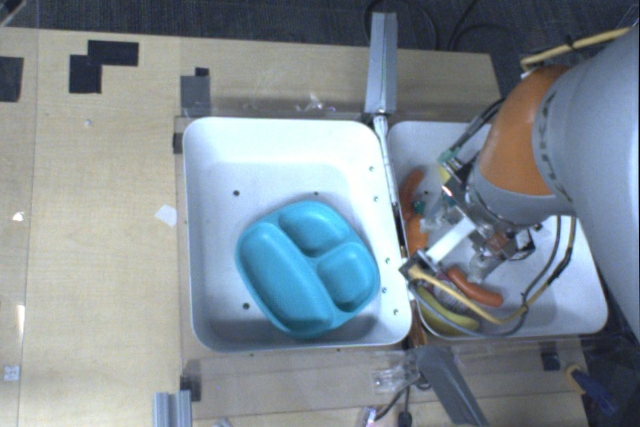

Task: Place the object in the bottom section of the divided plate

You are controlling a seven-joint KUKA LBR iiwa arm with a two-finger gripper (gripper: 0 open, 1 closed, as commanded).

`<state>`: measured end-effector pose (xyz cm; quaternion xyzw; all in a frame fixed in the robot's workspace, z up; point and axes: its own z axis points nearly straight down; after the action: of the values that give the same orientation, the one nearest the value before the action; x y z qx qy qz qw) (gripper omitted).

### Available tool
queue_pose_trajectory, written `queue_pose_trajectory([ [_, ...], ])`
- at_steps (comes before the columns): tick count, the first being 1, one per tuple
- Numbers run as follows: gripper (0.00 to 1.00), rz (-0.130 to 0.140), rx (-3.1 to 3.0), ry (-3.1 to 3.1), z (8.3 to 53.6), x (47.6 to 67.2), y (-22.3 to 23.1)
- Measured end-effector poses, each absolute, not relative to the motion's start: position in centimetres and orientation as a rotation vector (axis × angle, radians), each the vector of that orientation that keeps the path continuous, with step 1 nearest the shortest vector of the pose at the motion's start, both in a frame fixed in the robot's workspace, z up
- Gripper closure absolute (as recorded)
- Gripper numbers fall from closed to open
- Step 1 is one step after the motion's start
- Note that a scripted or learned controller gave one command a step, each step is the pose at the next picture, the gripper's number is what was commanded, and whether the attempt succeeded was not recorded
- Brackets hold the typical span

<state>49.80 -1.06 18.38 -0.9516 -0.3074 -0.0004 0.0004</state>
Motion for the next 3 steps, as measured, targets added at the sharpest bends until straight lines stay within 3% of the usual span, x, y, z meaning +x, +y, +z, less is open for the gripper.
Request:
queue_pose_trajectory([
  [1, 0.00, -0.006, -2.916, -1.171, 24.4, 48.8, 2.2],
  [2, 0.00, 0.000, -2.925, -1.143, 19.0, 48.7, 7.3],
  [3, 0.00, 0.001, -2.875, -1.263, 16.6, 49.6, 15.5],
])
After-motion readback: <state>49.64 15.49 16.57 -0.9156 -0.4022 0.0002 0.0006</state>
